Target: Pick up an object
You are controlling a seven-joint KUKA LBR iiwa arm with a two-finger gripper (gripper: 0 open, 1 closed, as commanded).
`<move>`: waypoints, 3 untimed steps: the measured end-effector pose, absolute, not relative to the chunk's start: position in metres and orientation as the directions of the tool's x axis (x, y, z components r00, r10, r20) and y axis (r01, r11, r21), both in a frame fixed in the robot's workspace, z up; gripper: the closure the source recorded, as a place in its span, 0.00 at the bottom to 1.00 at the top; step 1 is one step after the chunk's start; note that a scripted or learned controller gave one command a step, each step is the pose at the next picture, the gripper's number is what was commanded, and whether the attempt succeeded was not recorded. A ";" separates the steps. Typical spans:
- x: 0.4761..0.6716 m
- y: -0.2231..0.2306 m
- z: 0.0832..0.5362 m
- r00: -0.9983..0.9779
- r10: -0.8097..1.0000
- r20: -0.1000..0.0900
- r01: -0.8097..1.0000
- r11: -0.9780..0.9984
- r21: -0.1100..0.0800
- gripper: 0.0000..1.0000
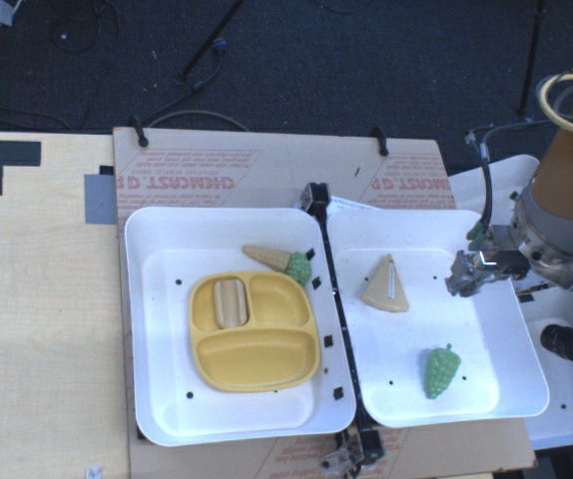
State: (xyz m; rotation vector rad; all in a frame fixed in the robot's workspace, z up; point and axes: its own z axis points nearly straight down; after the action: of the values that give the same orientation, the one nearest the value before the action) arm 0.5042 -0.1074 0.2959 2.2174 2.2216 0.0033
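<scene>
The left shallow white bin (152, 267) holds a yellow divided plastic tray (255, 352) with a tan hot-dog piece (230, 301) in its upper-left section. Just above the tray lies a cone with a green top (281, 260). The right white bin (511, 387) holds a pale wedge of toy cheese (386, 286) and, nearer the front, a green grape bunch (441, 369). The gripper (463, 277) hovers over this bin's right side, well apart from both; whether its claw is apart or together cannot be told.

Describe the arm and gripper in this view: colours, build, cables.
The arm is grey with an orange band above the wrist and a pale ring at its top edge. The gripper is a small dark-grey metal assembly with lighter patches. A black cable loops from behind the wrist down to it.
</scene>
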 end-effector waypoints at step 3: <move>0.560 0.042 0.276 -0.005 1.000 0.001 1.000 0.005 -0.003 1.00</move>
State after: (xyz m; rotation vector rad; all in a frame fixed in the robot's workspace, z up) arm 0.5603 0.0424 0.2764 2.2180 2.2287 -0.0026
